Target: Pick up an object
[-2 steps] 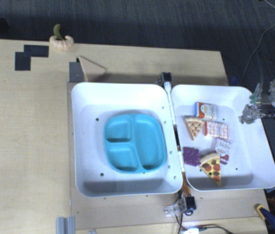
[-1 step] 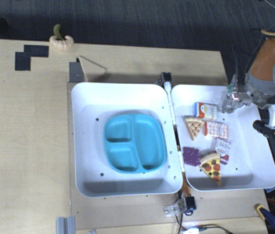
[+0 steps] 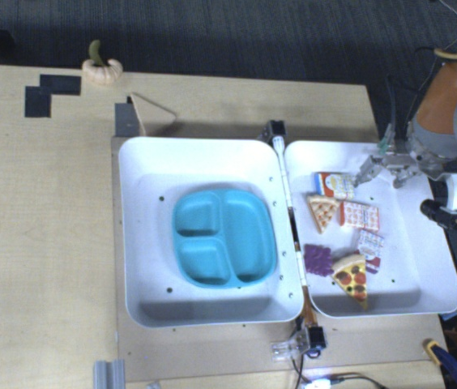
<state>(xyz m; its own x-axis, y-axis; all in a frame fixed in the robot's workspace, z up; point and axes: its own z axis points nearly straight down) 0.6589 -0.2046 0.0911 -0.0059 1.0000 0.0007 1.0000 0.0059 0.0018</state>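
While two bins [image 3: 212,156], one blue tray [image 3: 224,235].

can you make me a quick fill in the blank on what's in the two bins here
1. The blue divided tray lies in the ____ bin.
2. The pizza slice lies in the ____ bin.
3. The purple item lies to the ____ of the pizza slice in the camera view.
4. The gripper is above the ____ bin.

Missing words: left; right; left; right
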